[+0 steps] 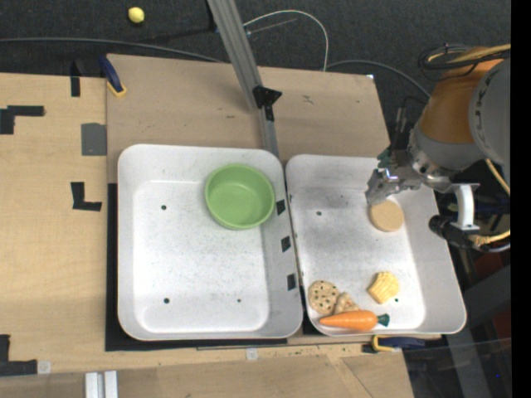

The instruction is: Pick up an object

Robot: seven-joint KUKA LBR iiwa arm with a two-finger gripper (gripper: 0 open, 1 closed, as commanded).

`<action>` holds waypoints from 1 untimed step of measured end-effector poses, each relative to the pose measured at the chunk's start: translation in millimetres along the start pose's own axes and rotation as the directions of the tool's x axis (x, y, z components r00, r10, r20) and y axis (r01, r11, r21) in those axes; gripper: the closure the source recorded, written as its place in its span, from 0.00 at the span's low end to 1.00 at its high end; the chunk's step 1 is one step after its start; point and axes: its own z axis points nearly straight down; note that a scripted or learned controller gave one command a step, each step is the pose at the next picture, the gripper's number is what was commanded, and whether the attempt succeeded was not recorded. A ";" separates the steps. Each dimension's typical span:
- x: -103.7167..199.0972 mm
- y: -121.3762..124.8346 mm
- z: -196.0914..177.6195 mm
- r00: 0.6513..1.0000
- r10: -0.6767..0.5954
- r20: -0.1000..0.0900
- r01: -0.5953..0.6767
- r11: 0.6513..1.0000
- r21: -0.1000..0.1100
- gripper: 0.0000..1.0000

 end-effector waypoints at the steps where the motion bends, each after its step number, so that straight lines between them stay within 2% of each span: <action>1: 5.5 -1.1 -62.0 1.000 0.000 0.000 0.000 1.000 0.000 1.00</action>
